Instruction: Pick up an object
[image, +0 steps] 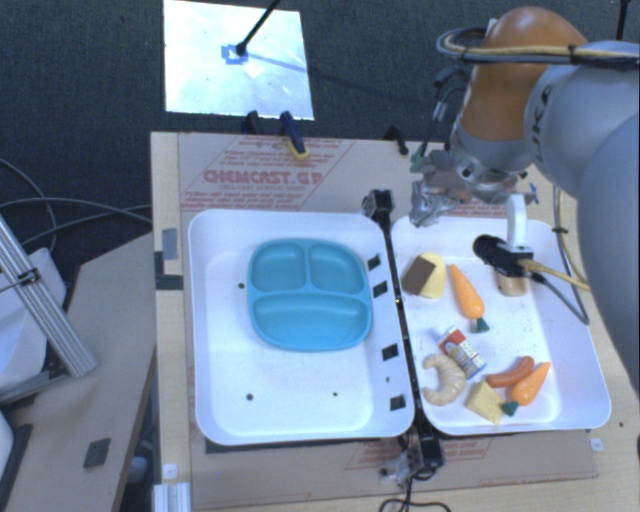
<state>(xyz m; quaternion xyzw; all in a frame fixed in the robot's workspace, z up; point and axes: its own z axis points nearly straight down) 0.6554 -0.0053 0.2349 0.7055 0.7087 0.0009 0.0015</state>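
Right now, from the camera view above the desk (200, 470), the arm's end effector (432, 208) hangs over the far left corner of the right bin (590, 400), and I cannot tell how it is set or whether it grips anything. The candidates lie below it in that bin: a wedge of cheese (425, 275) nearest, a carrot (466, 293) just beside it, then a small can (463, 352), a croissant (445, 378), and more pieces toward the front. The left bin (215, 400) holds a blue divided plate (308, 295). To my eye the cheese is the sensible pick: come straight down, centred, clear of the carrot and the bin's dividing wall.
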